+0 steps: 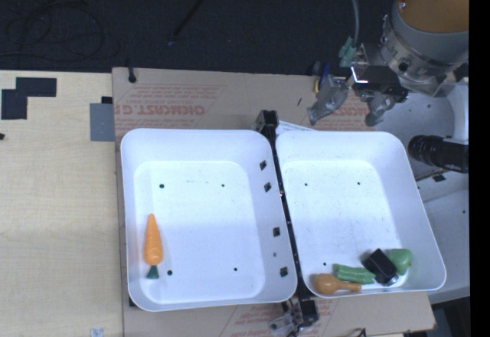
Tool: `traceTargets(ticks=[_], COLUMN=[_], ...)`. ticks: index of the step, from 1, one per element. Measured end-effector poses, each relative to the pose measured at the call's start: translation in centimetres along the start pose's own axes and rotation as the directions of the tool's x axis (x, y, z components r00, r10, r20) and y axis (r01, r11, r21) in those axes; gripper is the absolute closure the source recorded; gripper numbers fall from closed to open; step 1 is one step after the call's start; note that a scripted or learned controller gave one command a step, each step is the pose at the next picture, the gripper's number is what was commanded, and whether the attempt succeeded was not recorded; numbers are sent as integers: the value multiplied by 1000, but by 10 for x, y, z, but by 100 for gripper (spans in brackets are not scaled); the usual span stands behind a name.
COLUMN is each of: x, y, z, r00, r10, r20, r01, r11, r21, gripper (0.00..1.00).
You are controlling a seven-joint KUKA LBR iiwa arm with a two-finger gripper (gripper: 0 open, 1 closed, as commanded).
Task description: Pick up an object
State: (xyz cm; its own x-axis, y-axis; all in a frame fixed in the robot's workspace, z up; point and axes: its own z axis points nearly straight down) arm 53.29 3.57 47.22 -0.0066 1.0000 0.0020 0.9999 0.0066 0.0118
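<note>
Plastic carrot [152, 242] at my left bin's [138, 145] seven o'clock looked light, rigid, slick; I judged mid-body best; gripper [351, 104] hung released, holding nothing.

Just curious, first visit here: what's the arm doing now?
Gripper above right bin's far edge, nothing held. Orange toy carrot untouched in left bin. Nothing blocking.
</note>
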Motion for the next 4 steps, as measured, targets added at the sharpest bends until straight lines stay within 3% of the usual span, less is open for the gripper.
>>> traceTargets(ticks=[1, 2, 3, 4], x=[105, 101, 91, 11], y=[-5, -4, -39, -7], z=[-69, -74, -65, 15], r00=[1000, 1000, 1000, 1000], r10=[-6, -2, 5, 14], r20=[-2, 5, 4, 6], r01=[6, 2, -5, -15], r11=[1000, 1000, 1000, 1000], r21=[8, 19, 18, 21], gripper=[0, 100, 100, 100])
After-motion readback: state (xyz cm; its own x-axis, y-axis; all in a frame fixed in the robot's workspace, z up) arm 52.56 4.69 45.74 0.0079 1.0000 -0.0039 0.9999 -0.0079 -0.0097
